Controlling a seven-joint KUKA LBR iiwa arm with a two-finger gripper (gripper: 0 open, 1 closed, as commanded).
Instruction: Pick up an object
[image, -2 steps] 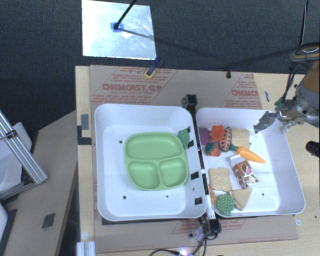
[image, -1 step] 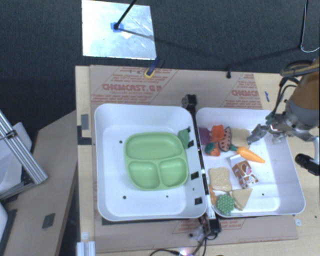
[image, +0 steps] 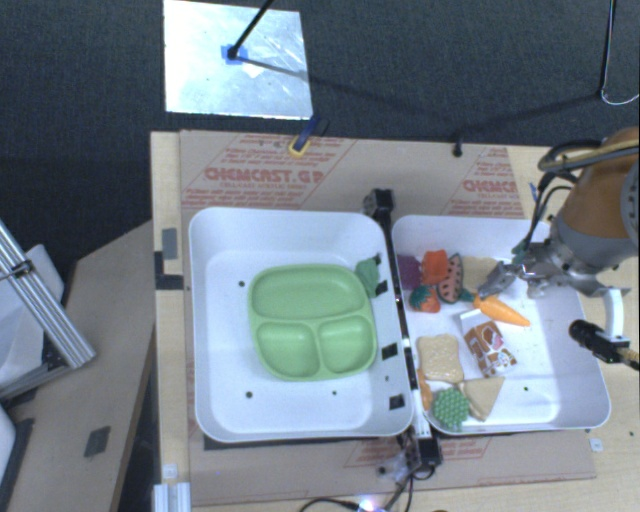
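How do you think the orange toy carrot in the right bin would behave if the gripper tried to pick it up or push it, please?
The orange toy carrot looks tapered and rounded, so it may roll or pivot when nudged. Its smooth surface could slip from a pinch near the narrow tip. It lies apart from the toast slice, so pushing probably wouldn't jam it.

1. The two white bins (image: 215, 330) look like smooth plastic with a soft shine.
2. The green divided tray (image: 308, 322) seems to be matt plastic, smooth, with a gentle gloss on its rims.
3. Under the bins we see a brown sheet (image: 262, 172) that looks like paper or card, matt, with red print on it.
4. The desk (image: 95, 330) has a pale, matt, wood-like surface.
5. The toy foods, such as the orange carrot (image: 503, 311), look like smooth plastic.
6. The arm (image: 598, 215) shows an orange glossy shell and grey metal parts.
7. The square plate (image: 238, 58) at the top looks like brushed metal, shiny.
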